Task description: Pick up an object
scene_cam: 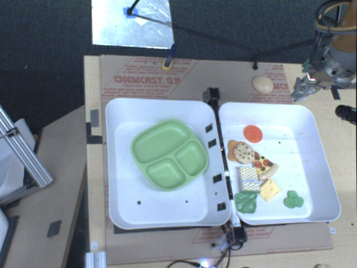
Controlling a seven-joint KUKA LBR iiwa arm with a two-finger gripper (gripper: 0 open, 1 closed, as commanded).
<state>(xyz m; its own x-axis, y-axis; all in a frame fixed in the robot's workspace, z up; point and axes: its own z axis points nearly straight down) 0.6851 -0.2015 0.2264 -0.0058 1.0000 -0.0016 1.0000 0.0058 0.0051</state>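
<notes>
The hand (pixel 304 88) hangs at the upper right of the frame, above the worktop (pixel 234 74) just beyond the far right corner of the right bin (pixel 321 144); whether it is apart or together I cannot tell, and nothing shows clamped in it. A pale egg-shaped thing (pixel 263 84) lies on the worktop just left of it.

Things to pick lie in the right bin, low and centre-right in the frame, bunched against its left wall: a red disc (pixel 252 133), a cookie (pixel 243 152), a pizza slice (pixel 263 163), a patterned block (pixel 249 178), a yellow wedge (pixel 270 190), a green leaf (pixel 245 201), and a green broccoli piece (pixel 293 200) apart to the right. They look like toy food: probably light, stiff and smooth, likely to skid. The broccoli piece seems the easiest grasp, across its lumpy sides, since it stands clear. The left bin (pixel 120 149) holds a green divided tray (pixel 169 154).
</notes>
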